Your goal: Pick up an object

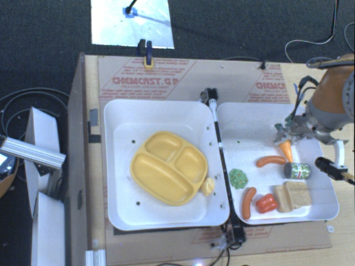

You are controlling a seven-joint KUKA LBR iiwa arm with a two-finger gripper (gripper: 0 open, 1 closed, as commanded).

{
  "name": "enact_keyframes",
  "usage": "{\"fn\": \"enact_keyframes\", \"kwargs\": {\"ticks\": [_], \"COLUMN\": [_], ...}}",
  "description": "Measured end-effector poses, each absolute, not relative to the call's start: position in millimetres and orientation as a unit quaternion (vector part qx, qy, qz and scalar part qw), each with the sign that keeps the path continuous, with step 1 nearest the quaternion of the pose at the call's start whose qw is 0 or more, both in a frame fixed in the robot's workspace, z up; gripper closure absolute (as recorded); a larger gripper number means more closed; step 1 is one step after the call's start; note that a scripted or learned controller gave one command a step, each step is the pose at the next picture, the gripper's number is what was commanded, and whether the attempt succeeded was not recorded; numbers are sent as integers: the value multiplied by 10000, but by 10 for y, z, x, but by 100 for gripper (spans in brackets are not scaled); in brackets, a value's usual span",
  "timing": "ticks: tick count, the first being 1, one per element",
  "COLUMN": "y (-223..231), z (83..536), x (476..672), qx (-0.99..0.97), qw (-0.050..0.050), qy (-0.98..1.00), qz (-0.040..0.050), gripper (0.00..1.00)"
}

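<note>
The right bin (244, 121) holds several toy foods: an orange carrot (285, 150), a sausage (270, 160), a small can (298, 170) lying on its side, a green clump (238, 177), a second sausage (249, 201), a red pepper (266, 203) and slices of bread (294, 194). My gripper (287, 133) hangs low at the bin's right side, right above the carrot's upper end and touching or nearly touching it. The grey arm with its orange band (333, 93) comes in from the right.
The left bin (122, 121) holds a yellow divided plate (169, 167), with a small pale yellow item (207, 186) at its right edge. A black divider (219, 143) runs between the bins. Cables lie beyond the bench at upper right.
</note>
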State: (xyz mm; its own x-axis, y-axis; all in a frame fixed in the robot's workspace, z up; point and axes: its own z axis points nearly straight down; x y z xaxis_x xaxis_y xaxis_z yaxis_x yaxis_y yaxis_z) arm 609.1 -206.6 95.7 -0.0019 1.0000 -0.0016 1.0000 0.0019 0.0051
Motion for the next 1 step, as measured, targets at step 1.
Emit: {"fn": "enact_keyframes", "kwargs": {"ticks": [1], "y": [-1270], "z": [830], "x": [6518], "qx": [7066], "qw": [-82], "qy": [7075], "qz": [-62], "gripper": [100]}}
